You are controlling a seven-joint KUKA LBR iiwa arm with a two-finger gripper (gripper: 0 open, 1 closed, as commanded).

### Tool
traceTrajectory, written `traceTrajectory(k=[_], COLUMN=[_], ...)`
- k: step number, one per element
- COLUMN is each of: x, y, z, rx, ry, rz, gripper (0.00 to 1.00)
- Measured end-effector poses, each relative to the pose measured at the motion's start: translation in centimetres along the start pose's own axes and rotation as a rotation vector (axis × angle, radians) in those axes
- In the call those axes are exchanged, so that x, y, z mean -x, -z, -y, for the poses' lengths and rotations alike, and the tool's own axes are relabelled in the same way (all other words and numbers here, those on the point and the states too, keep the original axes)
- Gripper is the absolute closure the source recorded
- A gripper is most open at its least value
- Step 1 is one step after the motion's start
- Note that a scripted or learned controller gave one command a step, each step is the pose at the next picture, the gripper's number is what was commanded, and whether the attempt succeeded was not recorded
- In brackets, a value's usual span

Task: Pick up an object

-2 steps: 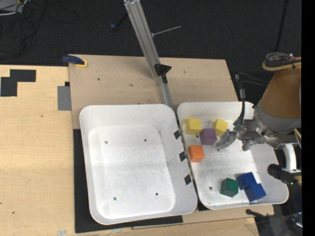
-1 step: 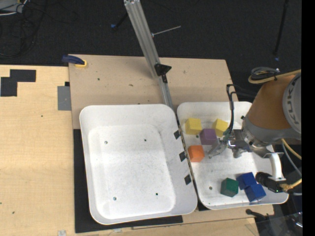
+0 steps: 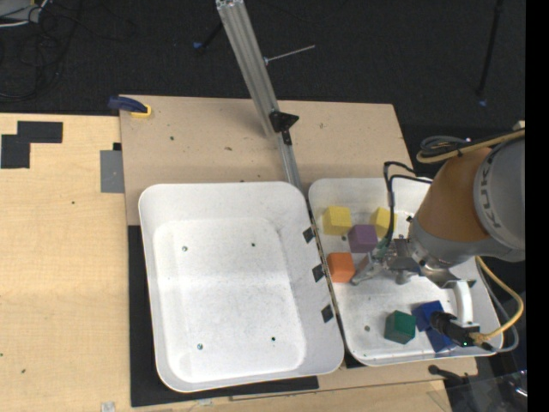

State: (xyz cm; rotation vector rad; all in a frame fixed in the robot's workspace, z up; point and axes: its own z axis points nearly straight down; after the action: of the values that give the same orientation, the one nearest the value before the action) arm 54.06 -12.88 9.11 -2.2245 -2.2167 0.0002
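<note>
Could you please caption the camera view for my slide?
Arm's claw reaches among coloured blocks in the right bin.

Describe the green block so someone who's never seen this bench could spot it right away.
Find the right-hand white bin, the one the grey arm reaches into. The dark green block sits alone near its front edge, with a blue object just to its right. It is the one green piece; the other blocks are yellow, purple and orange.

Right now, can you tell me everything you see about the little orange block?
The orange block is a small cube with a plain, matte look, maybe foam or painted wood. It sits flat on the floor of the right white bin, close to the bin's left wall. A purple block lies just up and right of it. The robot's hand hovers right beside it; whether they touch is unclear.
</note>
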Motion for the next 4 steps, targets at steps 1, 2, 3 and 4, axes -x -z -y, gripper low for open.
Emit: traceTrajectory(k=[1, 2, 3, 4], x=[0.1, 0.9, 1.4, 1.5], y=[1.1, 7.2, 13.5, 17.2], z=[0.1, 0.0, 0.1, 0.0], rx=[-0.001, 0.004, 0.005, 0.003], ry=[-0.009, -0.008, 0.006, 0.004], rz=[-0.001, 0.001, 0.002, 0.001], gripper=[1.0, 1.0, 1.0, 1.0])
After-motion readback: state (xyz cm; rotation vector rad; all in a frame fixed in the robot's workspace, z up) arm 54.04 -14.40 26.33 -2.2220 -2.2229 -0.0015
